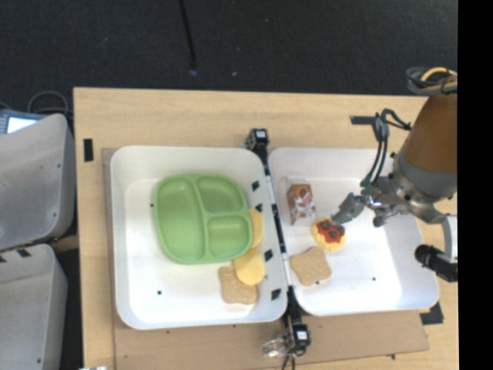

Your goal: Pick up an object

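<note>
Bearing two white bins (123,284), a wooden bench (169,118)

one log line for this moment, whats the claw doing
stage: reach | claw: over right bin, just above the tart | grip: cannot tell | nearby: packet, toast | left bin: green tray

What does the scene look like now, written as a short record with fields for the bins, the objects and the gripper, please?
left bin: green divided tray; a yellow piece and a toast-like piece at the tray's near right corner
right bin: small red-and-white packet; yellow item with red top; toast-like slice
gripper: low over the right bin, just right of the yellow item with red top
fingers: state cannot be told
held object: none seen between the fingers
</note>
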You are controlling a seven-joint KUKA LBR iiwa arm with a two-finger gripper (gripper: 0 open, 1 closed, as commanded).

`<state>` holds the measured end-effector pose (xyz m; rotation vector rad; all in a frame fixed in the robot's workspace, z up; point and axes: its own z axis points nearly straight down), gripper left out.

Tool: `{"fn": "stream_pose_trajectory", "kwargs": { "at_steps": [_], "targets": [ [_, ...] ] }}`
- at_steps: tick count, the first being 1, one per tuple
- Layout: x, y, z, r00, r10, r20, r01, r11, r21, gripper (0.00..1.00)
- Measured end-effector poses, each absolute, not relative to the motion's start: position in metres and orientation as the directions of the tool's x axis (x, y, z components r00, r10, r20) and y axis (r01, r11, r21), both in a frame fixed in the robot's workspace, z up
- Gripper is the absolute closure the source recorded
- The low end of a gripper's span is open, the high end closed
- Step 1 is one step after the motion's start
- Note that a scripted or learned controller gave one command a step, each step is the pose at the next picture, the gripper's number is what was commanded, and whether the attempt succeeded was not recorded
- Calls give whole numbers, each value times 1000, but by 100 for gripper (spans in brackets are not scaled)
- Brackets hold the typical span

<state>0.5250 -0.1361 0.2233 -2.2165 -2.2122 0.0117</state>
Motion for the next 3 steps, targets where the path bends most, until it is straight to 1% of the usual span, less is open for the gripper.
{"fn": "stream_pose_trajectory", "kwargs": {
  "at_steps": [1,2,3],
  "targets": [
    [528,-136,230,-1,1000,-1,1000,1,1,0],
    [533,-132,169,1,1000,0,1000,-1,-4,0],
    [523,-138,120,2,1000,-1,1000,-2,-5,0]
  ]
}}
